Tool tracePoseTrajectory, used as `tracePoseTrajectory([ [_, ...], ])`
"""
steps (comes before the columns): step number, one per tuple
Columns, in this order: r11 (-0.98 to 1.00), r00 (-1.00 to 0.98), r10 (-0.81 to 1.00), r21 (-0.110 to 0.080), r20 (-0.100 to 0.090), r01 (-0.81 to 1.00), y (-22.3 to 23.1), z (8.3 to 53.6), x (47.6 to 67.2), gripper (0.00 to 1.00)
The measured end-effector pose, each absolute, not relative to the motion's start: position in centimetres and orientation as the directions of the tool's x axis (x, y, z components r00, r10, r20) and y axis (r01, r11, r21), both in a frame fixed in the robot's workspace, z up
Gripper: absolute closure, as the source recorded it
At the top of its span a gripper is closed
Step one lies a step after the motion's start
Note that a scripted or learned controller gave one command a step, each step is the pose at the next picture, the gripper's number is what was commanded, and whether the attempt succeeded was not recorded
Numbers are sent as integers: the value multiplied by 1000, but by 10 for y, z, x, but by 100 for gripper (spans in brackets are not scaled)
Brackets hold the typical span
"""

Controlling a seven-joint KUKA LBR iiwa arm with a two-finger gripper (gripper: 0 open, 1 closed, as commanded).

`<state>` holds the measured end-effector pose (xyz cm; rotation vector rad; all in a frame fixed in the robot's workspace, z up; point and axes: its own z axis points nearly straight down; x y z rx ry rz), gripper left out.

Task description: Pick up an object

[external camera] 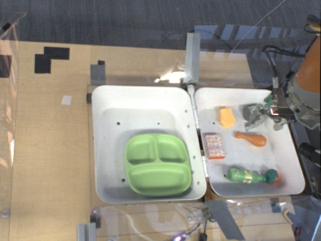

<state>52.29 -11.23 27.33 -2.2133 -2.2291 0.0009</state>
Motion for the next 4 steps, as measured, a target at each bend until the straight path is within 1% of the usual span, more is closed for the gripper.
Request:
tracePoseTrajectory([
  [1, -12, 12, 1000, -2, 1, 1000, -135, 126, 563, 0],
  [2, -33, 32, 999, 4, 1, 999, -171, 94, 570, 0],
  [3, 95, -95, 995, 3, 0, 995, -119, 119, 622, 0],
  [4, 120, -120, 993, 11, -2, 993, -111, 88, 634, 0],
])
